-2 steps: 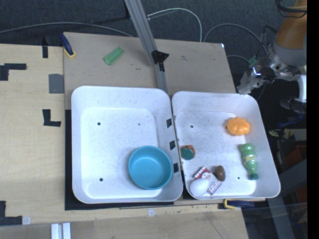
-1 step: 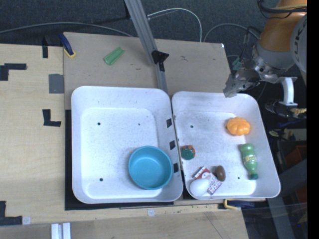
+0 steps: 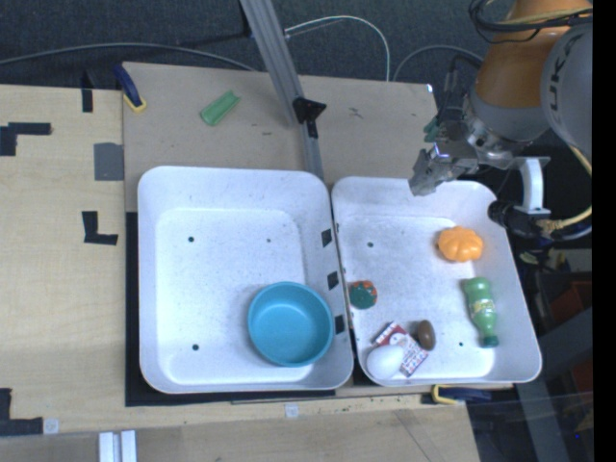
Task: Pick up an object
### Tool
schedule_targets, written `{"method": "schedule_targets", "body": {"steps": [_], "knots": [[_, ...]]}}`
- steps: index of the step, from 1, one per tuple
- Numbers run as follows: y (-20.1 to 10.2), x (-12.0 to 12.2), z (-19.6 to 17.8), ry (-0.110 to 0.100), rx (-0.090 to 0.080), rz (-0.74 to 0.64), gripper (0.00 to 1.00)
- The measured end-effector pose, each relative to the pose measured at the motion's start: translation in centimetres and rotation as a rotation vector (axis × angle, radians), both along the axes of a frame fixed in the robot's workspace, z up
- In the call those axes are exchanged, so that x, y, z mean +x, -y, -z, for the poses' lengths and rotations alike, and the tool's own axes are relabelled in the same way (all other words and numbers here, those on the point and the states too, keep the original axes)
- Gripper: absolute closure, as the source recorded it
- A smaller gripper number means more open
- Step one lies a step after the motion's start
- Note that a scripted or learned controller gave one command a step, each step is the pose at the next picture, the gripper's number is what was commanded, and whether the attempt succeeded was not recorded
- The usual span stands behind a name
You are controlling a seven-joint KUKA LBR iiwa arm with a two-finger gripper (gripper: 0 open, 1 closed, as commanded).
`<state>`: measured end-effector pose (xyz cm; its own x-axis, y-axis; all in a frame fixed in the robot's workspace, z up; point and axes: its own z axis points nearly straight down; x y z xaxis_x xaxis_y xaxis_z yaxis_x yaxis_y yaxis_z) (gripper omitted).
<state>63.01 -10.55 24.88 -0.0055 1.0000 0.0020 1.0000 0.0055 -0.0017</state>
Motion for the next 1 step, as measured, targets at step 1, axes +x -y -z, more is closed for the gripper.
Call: {"method": "schedule_targets", "body": {"steps": [1], "knots": [[-4.76,-1.66,1.43,-0.002,-0.001,0.0,1.0]]}}
